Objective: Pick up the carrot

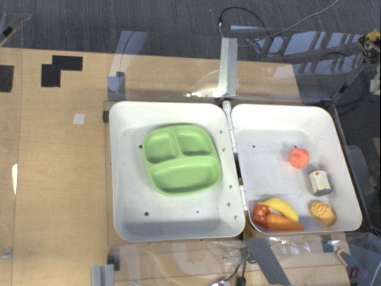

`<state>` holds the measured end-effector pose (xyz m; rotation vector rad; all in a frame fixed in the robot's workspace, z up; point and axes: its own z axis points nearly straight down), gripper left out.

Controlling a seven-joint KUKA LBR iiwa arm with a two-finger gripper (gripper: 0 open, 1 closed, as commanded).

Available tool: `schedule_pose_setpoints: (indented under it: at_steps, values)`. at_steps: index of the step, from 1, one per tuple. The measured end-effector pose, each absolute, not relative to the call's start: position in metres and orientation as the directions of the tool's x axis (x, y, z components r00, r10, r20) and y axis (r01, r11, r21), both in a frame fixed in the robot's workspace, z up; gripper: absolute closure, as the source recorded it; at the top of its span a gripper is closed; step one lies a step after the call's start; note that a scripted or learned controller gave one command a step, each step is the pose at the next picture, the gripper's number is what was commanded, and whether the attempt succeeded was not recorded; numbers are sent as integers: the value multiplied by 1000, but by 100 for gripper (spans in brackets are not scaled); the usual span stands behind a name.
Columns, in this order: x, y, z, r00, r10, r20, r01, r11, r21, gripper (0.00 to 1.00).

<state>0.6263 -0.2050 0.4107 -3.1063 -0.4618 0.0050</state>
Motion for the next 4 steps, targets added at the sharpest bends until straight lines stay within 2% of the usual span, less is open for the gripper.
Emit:
schedule_pose_setpoints:
  at_steps: [2,3,4]
  values:
    - [632,-202,427,952,306,-6,306,-952,-3,100]
    - [632,-202,427,952,306,-7,306,-952,-3,0]
    - [634,-201,435,950,313,-8,313,-950,-4,100]
